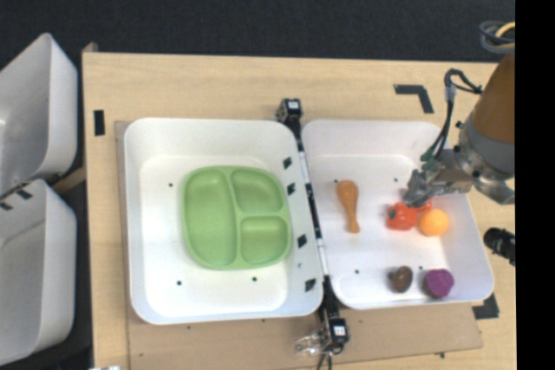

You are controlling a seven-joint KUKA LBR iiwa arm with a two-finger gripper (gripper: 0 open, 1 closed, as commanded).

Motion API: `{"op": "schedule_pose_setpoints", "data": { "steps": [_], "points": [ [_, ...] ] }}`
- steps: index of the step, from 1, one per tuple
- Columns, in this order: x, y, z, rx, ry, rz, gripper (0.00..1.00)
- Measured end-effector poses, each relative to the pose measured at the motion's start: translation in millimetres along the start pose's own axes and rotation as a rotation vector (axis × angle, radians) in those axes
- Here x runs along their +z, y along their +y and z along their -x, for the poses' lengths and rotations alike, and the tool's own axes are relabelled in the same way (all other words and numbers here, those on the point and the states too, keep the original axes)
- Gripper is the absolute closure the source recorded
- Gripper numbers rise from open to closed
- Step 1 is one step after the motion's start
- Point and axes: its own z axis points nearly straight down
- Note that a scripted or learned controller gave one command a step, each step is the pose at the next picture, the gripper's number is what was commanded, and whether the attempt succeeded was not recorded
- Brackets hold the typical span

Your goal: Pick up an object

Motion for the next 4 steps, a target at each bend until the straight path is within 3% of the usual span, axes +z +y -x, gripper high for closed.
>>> {"op": "schedule_pose_setpoints", "data": {
  "steps": [1,3,4],
  "points": [
    [-3,22,-41,-0.004,0.001,0.000,1.00],
    [-9,60,-151,-0.004,0.001,-0.001,1.00],
    [6,75,-200,-0.001,-0.001,-0.001,1.00]
  ]
}}
